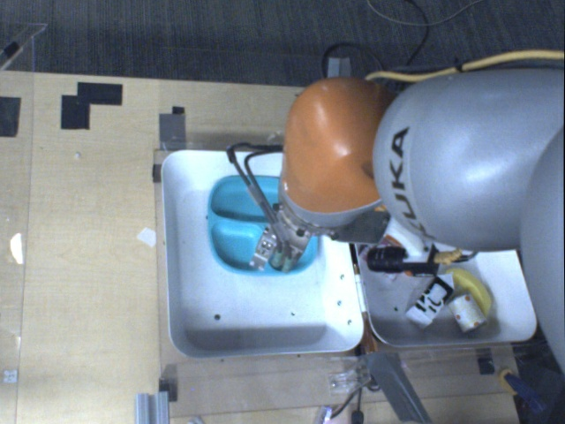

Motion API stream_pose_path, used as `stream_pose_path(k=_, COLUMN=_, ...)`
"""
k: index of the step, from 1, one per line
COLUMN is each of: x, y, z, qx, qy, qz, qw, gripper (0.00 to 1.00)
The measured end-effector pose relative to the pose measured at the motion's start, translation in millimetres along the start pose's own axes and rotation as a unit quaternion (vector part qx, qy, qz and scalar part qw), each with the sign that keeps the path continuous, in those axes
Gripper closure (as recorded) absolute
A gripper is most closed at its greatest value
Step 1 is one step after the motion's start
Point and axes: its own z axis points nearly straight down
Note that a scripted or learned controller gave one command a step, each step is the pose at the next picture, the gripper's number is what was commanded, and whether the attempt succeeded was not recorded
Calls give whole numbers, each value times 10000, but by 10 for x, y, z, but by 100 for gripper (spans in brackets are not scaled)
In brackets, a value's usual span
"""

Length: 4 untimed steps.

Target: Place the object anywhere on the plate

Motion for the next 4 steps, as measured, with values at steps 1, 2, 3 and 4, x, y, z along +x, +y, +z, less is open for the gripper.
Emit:
stream_pose_path(k=1, x=2, y=579, z=96, qx=-1, qy=2, qz=-577, qw=9983, gripper=100)
stream_pose_path(k=2, x=-168, y=671, z=344, qx=1, qy=5, qz=-1528, qw=9883, gripper=100)
stream_pose_path(k=3, x=-281, y=743, z=376, qx=-14, qy=-9, qz=-3399, qw=9405, gripper=100)
stream_pose_path(k=4, x=-177, y=681, z=731, qx=-8, qy=6, qz=-3491, qw=9371, gripper=100)
